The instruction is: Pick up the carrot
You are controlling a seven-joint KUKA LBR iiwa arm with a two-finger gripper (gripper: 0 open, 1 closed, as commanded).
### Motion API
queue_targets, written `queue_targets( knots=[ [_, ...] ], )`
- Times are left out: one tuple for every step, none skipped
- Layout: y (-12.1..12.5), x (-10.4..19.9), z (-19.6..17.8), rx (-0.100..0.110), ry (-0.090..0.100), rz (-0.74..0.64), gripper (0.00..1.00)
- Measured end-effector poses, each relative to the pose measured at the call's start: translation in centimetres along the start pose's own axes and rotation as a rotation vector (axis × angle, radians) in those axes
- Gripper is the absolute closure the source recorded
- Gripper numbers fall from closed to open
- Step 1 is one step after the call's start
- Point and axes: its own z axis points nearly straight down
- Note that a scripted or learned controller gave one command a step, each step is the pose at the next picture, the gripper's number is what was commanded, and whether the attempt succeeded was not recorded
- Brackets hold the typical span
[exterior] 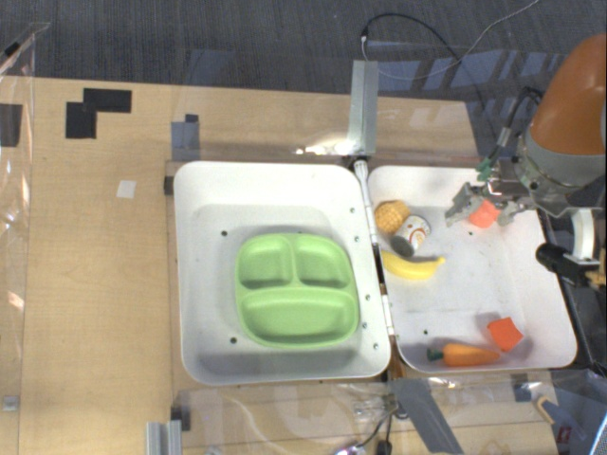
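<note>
1. You find the carrot (471, 354) lying flat along the near rim of the right bin (531, 263), its green end pointing toward the divider between the bins.
2. Just beyond the carrot's orange tip, you see an orange block (505, 333), nearly touching it.
3. Further from the carrot, toward the bin's middle, a banana (412, 266) lies beside a small can (413, 232) and a round biscuit-coloured item (390, 216).
4. You see the gripper (484, 202) at the far side of that bin, well apart from the carrot, its fingers pinching a reddish-orange piece (485, 214).
5. In the left bin (204, 254), a green divided plate (297, 287) sits.
</note>
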Motion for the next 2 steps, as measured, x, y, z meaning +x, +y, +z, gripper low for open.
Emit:
queue_targets(
  knots=[
    [-9.2, -6.4, 8.0, 0.001, -0.001, 0.143, 0.00],
    [-9.1, -1.0, 13.5, -0.011, -0.003, 0.078, 0.00]
  ],
)
